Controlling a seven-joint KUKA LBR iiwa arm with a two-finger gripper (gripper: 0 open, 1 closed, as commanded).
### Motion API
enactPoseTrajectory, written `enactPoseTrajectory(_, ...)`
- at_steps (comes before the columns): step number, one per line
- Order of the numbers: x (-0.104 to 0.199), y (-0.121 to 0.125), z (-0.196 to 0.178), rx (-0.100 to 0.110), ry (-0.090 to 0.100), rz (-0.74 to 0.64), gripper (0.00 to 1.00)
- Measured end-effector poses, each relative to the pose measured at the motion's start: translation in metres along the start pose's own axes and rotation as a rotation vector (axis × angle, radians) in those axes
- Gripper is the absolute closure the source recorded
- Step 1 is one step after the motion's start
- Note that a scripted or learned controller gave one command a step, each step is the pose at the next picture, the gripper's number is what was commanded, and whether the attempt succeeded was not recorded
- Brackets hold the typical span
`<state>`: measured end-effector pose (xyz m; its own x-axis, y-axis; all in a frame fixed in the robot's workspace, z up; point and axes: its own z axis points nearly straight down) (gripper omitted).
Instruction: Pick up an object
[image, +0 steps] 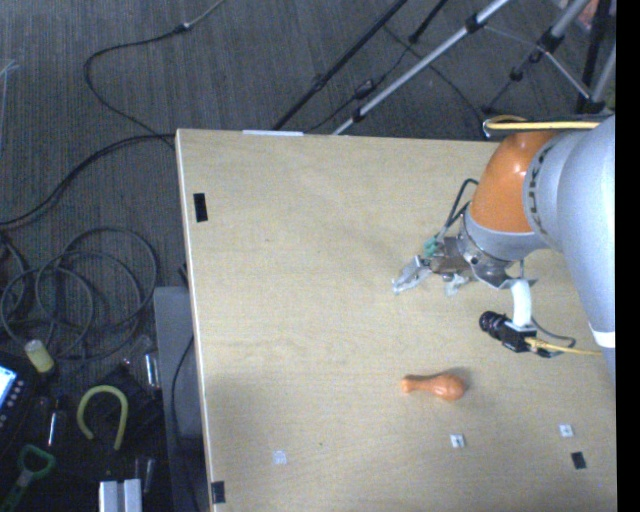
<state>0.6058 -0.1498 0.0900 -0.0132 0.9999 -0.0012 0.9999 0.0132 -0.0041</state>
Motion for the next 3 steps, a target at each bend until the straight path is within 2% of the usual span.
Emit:
enactPoseTrajectory(1, 0.002, 0.034, -0.009, -0.004, -0.002, -0.24, 0.0)
enactPoseTrajectory(2, 0.016, 0.063, 0.006, -0.003, -0.002, -0.27, 0.0)
enactPoseTrajectory(3, 0.016, 0.063, -0.003, -0.003, -0.005, -0.271, 1.0)
